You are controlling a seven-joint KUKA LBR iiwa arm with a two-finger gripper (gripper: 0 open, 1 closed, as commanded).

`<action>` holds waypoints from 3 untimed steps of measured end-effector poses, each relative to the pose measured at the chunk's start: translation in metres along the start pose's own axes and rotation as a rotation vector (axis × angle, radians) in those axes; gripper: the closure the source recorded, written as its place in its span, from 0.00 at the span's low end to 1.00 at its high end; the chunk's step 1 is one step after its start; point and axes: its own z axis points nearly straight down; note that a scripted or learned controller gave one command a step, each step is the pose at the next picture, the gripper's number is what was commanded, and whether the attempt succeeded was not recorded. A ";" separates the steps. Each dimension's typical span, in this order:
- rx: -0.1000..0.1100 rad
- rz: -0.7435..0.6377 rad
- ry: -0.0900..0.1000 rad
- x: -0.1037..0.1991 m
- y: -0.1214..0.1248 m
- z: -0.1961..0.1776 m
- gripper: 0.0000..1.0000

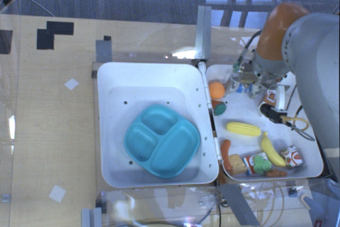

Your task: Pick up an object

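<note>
My gripper (243, 82) hangs over the far end of the right bin (317, 166), under the orange band of the arm. An orange ball (216, 90) lies just left of it, against the bin's left wall, with a dark green piece (219, 109) below the ball. A small red and white can (271, 97) sits close to the gripper's right side. Nearer the middle lies a yellow corn cob (243, 128), and a banana (272, 150) lies toward the front. I see nothing held.
The left bin (111, 114) holds a blue divided plate (162, 140). At the right bin's front are a red sausage (226, 150), a small packet with green print (258, 163) and a second red and white can (291, 157). A low wall separates the bins.
</note>
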 end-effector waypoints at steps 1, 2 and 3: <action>-0.038 -0.159 0.005 -0.016 -0.025 -0.108 0.00; -0.037 -0.191 0.005 0.010 0.009 -0.002 0.00; -0.036 -0.191 0.005 0.010 0.009 -0.002 0.00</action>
